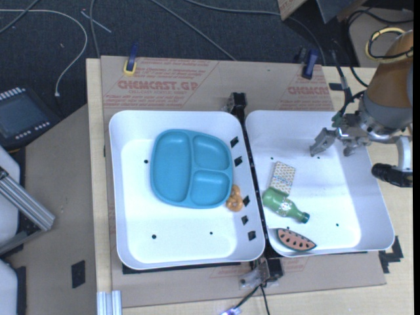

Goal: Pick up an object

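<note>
- Nearest to us, in the right bin [367, 195], we see a watermelon-slice toy [295, 240] lying flat against the near rim, toward the bin's left corner.
- Just beyond it lies a green bottle [285, 204] on its side, its neck pointing right and toward us.
- Touching or just past the bottle's far end, we find a small patterned card [283, 174], tilted slightly.
- In the left bin [131, 195], a blue divided plate [191, 168] sits in the middle to far part, and a small orange-brown object [234, 200] rests at the plate's near right edge, close to the divider between the bins.
- Farther back over the right bin, the pincer [335, 143] hangs above the far right area, well apart from the three objects; its two fingers look spread, with nothing between them.
- The grey arm with its orange band [390, 84] comes in from the right above the pincer.
- Both bins stand on the counter [197, 84], and cables [72, 18] trail across the dark floor beyond it.
</note>
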`<state>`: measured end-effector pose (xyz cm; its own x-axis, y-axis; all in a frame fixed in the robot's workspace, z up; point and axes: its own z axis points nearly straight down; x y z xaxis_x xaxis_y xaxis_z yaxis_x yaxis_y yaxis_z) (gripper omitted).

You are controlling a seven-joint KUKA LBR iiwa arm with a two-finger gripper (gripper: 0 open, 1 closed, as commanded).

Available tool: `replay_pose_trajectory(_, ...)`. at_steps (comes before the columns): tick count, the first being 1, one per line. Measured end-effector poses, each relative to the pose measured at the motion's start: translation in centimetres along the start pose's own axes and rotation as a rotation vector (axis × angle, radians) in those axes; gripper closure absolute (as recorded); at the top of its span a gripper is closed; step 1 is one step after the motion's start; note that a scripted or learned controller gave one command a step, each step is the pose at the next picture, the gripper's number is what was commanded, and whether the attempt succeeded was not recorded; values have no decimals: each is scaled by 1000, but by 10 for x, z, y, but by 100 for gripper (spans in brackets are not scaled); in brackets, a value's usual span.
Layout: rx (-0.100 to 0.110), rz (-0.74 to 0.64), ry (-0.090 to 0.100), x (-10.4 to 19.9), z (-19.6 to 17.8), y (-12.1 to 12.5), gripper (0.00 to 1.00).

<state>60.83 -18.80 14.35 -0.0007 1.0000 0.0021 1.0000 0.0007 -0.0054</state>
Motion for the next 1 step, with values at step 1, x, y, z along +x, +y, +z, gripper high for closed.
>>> replay_pose_trajectory(1, 1, 0, 0, 1, 53, -1, 0)
